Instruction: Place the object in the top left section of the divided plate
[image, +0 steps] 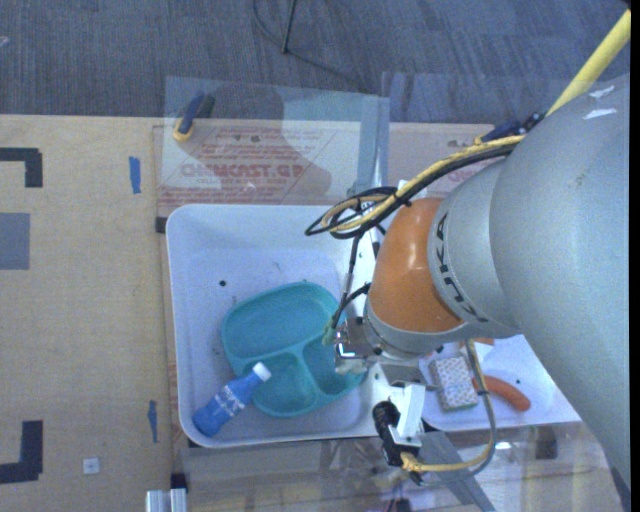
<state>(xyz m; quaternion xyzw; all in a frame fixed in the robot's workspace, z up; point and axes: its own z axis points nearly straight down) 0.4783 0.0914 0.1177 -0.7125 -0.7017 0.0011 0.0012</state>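
Note:
A teal divided plate (280, 345) lies in the left white bin (200, 260), toward its front. A small blue bottle with a white cap (230, 400) lies tilted at the plate's front left corner, its cap resting on the plate's rim. My gripper (345, 358) is low over the plate's right edge, mostly hidden under the orange-banded wrist (415, 275). I see nothing held in it.
The grey arm covers most of the right bin. At that bin's front lie a speckled rectangular block (452, 382) and an orange carrot-like piece (505, 394). A clear plastic sheet (270, 150) lies behind the left bin. Cables loop near the wrist.

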